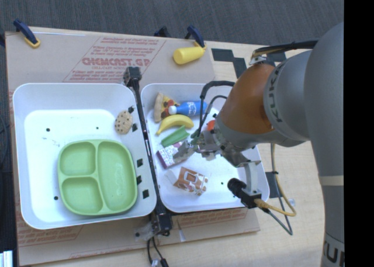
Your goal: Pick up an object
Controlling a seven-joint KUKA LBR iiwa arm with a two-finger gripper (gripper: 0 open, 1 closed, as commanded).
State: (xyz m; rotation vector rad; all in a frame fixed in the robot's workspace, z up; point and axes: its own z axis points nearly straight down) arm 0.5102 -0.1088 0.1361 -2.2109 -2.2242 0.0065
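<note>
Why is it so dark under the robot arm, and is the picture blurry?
Camera view: the arm blocks the light, throwing a soft shadow onto the right bin; the green plate is evenly lit, the small toys slightly soft.

Divided plate [97,176] in left bin [23,143] (cookie [123,122] behind it), banana [174,122] in right bin [201,201]
</note>
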